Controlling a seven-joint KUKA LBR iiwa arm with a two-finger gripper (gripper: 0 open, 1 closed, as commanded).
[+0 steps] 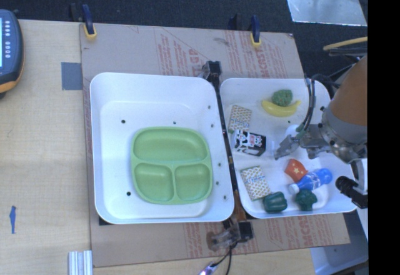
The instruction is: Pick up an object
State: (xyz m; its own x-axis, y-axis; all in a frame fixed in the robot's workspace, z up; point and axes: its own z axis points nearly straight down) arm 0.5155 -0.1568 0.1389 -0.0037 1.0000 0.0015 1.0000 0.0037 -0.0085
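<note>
The right bin [250, 87] holds a yellow banana [279, 108] with a green broccoli-like piece [282, 97] on it and a black-and-white box [250, 142]. It also holds two patterned packets [239, 117] [255, 181], an orange-red object [295, 170], a blue bottle [314, 179] and two dark green pieces [274, 202] [305, 199]. My gripper [299, 147] hovers over the right side of this bin, just above the orange-red object. It is open, with nothing between its fingers.
The left bin [106, 142] carries a green divided plate [171, 165]. The grey arm [347, 114] comes in from the right, with a cable looping over the bin's far right edge. Clamps [89, 20] [254, 29] hold the cardboard sheet under the bins.
</note>
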